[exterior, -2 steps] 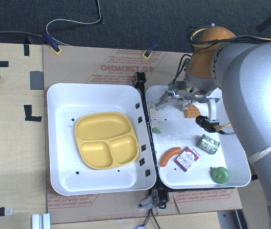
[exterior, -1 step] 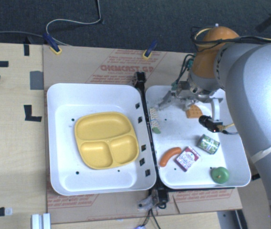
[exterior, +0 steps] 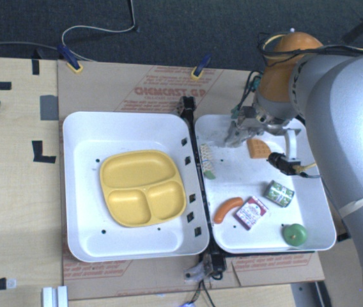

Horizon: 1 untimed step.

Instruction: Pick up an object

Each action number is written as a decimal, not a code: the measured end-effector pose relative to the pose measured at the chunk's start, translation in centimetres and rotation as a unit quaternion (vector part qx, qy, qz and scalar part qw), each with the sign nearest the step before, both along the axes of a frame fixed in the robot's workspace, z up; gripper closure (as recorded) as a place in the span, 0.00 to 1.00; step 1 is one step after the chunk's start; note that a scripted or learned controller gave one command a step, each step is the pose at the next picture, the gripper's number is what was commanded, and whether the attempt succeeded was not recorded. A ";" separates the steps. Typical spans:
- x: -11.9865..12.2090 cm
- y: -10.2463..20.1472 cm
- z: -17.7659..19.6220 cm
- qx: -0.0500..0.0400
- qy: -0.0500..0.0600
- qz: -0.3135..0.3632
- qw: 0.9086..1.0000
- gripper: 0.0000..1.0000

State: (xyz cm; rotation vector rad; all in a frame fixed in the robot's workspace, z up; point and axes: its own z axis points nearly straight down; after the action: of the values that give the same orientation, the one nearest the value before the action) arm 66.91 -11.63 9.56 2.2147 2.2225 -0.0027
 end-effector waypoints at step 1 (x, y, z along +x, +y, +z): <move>0.0 0.0 0.0 0.000 0.000 0.000 1.000 0.00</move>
State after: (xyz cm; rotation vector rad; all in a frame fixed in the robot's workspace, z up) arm 66.89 -11.63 9.54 2.2145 2.2228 -0.0038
